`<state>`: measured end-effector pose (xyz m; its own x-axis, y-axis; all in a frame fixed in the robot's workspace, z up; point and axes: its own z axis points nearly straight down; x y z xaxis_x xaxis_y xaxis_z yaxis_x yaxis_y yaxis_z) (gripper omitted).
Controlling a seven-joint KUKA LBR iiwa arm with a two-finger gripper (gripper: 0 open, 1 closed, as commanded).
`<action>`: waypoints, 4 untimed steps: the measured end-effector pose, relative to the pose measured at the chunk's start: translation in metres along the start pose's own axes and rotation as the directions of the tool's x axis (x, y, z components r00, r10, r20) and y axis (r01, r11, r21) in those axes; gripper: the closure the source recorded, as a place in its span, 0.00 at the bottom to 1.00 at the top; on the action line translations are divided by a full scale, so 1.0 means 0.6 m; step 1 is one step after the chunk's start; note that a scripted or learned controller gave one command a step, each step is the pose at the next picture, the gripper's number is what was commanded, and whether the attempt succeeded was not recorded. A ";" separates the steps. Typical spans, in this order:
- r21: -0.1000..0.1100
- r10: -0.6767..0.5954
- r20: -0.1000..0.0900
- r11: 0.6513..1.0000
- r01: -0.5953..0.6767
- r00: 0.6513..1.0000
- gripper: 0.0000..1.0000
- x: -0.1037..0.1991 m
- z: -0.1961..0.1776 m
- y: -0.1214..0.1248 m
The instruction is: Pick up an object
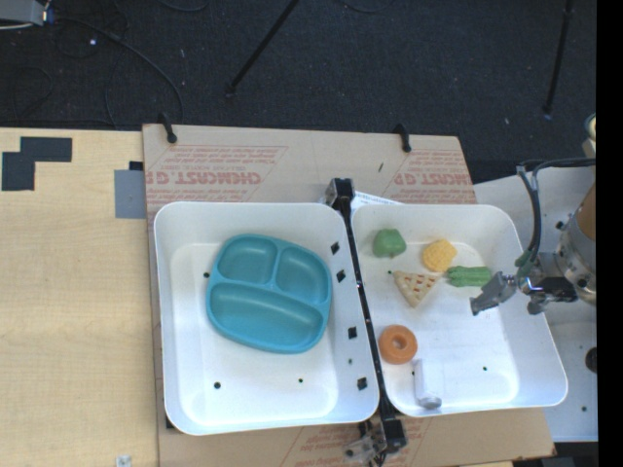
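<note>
Nearest the lens, a small white cylinder (425, 385) lies on its side at the front of the right bin (531, 377), just below the orange donut (397, 343). Now to the gripper (508, 291): its jaws look parted and hold nothing, poised low over the right bin's far-right side, apparently lining up a grab. Closest to it, just left, sits the green pea pod (469, 276), long and lumpy, my guess for the target. Beyond that, a tan pizza wedge (417, 286) touches the pod's left end, a bumpy yellow piece (439, 255) sits above it, and a rounded green toy (388, 242) lies further left. All look like moulded toy food. Across the divider, a teal compartment plate (269, 293) rests smooth in the left bin (185, 387).
</note>
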<state>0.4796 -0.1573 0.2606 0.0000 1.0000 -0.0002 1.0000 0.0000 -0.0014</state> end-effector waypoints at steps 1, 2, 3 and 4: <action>0.007 0.000 -0.003 1.000 0.000 1.000 0.00 0.004 0.073 -0.001; 0.008 0.000 -0.004 1.000 0.000 1.000 0.00 0.009 0.179 0.002; 0.008 0.000 -0.004 1.000 0.000 1.000 0.00 0.017 0.286 0.000; 0.006 0.004 -0.003 1.000 -0.004 1.000 1.00 0.014 0.264 0.001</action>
